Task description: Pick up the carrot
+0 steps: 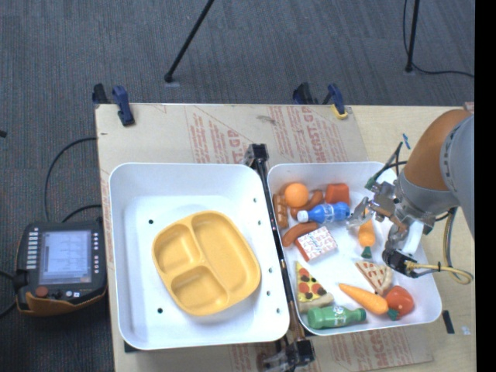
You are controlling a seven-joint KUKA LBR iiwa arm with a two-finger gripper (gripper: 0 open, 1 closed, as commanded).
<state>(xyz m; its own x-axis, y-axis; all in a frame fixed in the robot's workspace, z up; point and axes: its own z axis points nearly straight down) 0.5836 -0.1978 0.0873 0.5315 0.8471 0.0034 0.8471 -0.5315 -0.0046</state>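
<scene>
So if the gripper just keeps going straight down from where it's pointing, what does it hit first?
Probably the small orange piece right below the gripper, not the carrot; depth is hard to judge.

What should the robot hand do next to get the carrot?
Probably move toward the near edge of the right bin: the gripper hovers by a small orange piece, while the carrot lies lower, between the pizza slice and tomato.

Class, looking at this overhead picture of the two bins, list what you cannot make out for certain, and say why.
- Gripper: finger state, hidden by its own wrist and cables in the camera view.
- Small carrot: partly hidden beside the gripper.
- Arm: cut off by the right edge.
- Boxed snack: print too small.
</scene>
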